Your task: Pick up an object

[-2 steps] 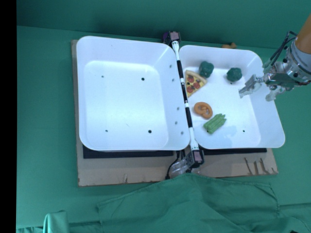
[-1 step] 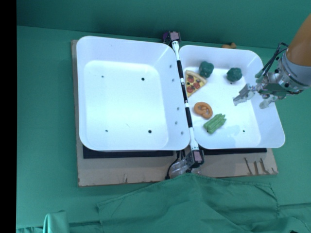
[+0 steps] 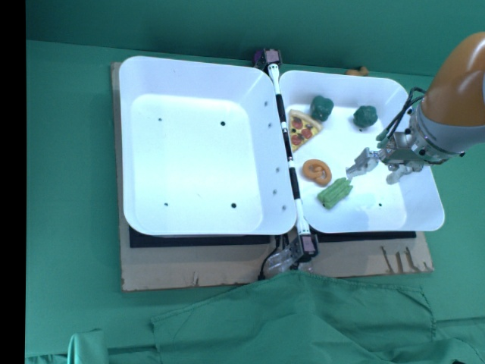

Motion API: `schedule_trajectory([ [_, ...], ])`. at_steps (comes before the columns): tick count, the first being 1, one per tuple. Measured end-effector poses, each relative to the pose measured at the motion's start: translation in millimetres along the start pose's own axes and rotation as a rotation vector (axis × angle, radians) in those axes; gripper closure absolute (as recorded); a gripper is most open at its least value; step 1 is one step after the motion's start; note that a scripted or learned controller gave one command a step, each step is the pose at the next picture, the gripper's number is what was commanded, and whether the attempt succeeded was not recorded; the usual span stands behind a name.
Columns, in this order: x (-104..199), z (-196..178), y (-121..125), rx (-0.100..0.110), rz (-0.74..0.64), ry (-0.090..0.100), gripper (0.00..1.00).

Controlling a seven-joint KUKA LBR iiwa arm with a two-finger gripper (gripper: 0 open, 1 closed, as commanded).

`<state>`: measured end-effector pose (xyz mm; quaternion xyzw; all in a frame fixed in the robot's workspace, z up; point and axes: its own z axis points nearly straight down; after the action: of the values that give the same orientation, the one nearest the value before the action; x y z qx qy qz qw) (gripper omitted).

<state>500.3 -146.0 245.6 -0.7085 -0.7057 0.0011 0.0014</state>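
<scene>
Arm: the grey KUKA arm with its orange band (image 3: 464, 70) is reaching in from the right, its wrist hanging over the right side of the right bin.
End effector: the end effector (image 3: 379, 167) is sitting low over the right bin's floor, with one finger (image 3: 362, 162) pointing left toward the middle of the bin and the other (image 3: 399, 174) lying further right. The two are standing apart, so it is open, and nothing is lying between them.
Right bin: the shallow white bin (image 3: 424, 217) is holding five toy foods.
Green bean pod: a ridged green piece (image 3: 334, 192), perhaps a bean pod, is lying at a slant just below and left of the pointing finger, close to it but seemingly not touching.
Pretzel: an orange pretzel (image 3: 317, 171) is lying just left of the green pod, near the divider side.
Pizza slice: a pizza slice (image 3: 302, 128) is lying near the bin's left wall, tip pointing down.
Broccoli pieces: one dark green floret (image 3: 321, 108) is sitting just right of the pizza, and a second (image 3: 365, 116) is sitting further right, above the end effector.
Left bin: the larger white bin (image 3: 136, 82) is lying beside the right one.
Counter: the green cloth-covered counter (image 3: 68, 165) is carrying a cardboard sheet (image 3: 189, 275) beneath both bins, and a small orange object (image 3: 358, 71) is lying beyond the right bin's far rim.
</scene>
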Motion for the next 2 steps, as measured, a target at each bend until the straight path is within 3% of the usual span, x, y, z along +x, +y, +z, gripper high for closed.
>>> schedule_trajectory([
  [1,-3,43,3,-0.019,-0.001,-0.005,0.00],
  [2,-4,55,10,-0.026,-0.001,0.000,0.00],
])
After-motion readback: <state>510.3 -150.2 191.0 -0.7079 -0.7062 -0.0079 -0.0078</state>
